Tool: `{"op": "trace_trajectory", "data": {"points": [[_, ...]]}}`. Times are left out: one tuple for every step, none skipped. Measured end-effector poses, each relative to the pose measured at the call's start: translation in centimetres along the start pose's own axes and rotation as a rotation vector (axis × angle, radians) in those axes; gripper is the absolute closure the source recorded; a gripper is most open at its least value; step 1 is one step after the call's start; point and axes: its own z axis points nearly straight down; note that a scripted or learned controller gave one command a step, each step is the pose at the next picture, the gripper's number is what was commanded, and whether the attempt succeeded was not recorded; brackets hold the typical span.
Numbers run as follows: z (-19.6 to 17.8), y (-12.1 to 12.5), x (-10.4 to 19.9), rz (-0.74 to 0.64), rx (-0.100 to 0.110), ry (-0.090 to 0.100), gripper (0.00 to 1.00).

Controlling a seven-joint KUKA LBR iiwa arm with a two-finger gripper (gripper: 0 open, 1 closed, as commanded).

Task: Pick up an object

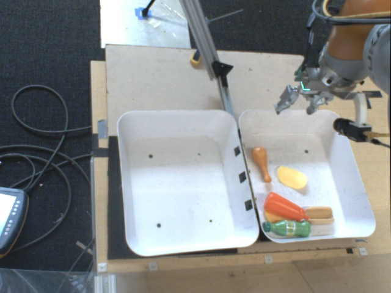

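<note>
My gripper (pixel 297 105) hangs open above the far rim of the right bin (pixel 348 163), with nothing between its fingers. In that bin lie several toy foods: an orange drumstick (pixel 261 162) near the left wall, a yellow lemon-like piece (pixel 292 177) in the middle, a red-orange carrot (pixel 284 207), a hot dog bun (pixel 319 213) and a green bottle (pixel 288 228) along the near edge. All of them lie well below and in front of the gripper.
The left bin (pixel 183 182) stands beside the right one, joined by black clips. A slanted metal pole (pixel 204 35) crosses behind the bins. Cables and a tablet (pixel 9 215) lie on the floor at left.
</note>
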Motion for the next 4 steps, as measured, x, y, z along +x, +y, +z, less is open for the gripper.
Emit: {"op": "trace_trajectory", "data": {"points": [[-0.2, 0.1, 0.0, -0.002, -0.003, -0.001, 0.0], [4.3, 0.7, 0.5, -0.002, -0.001, -0.001, 0.0], [10.0, 1.6, 0.6, -0.002, 0.001, -0.001, 0.0], [14.4, 1.5, 0.7, -0.001, 0.003, -0.001, 0.0]]}}
